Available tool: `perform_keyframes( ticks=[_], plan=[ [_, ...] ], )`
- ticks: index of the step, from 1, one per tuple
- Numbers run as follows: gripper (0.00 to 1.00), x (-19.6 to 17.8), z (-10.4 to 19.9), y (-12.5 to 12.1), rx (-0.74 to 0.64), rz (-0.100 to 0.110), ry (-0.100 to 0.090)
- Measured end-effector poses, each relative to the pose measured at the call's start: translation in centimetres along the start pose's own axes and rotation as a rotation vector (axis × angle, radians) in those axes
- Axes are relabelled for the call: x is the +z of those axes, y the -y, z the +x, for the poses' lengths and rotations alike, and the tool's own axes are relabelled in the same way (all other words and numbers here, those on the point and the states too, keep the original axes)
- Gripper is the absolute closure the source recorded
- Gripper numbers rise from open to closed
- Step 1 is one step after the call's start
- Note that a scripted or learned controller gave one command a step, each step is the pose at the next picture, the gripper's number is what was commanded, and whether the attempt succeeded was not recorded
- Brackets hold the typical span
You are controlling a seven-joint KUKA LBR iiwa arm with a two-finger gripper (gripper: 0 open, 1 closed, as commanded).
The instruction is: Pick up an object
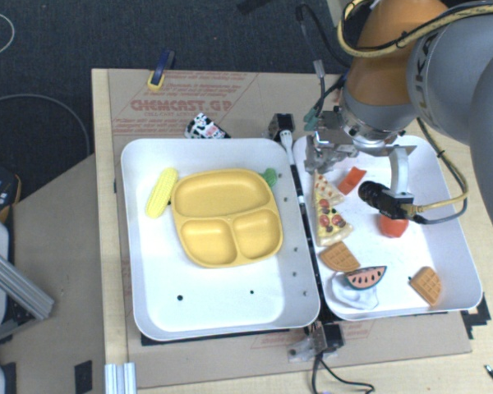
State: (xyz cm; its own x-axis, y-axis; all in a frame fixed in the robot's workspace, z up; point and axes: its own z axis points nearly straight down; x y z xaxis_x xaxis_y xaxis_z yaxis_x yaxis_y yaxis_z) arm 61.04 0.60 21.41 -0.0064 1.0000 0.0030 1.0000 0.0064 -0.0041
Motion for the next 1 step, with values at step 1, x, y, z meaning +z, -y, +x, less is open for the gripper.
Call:
perform_keyframes(
  ticks=[1],
  plan=[
    [1.00,-2.18,3.45,-0.60,0.001,-0.009,0.002]
  ],
)
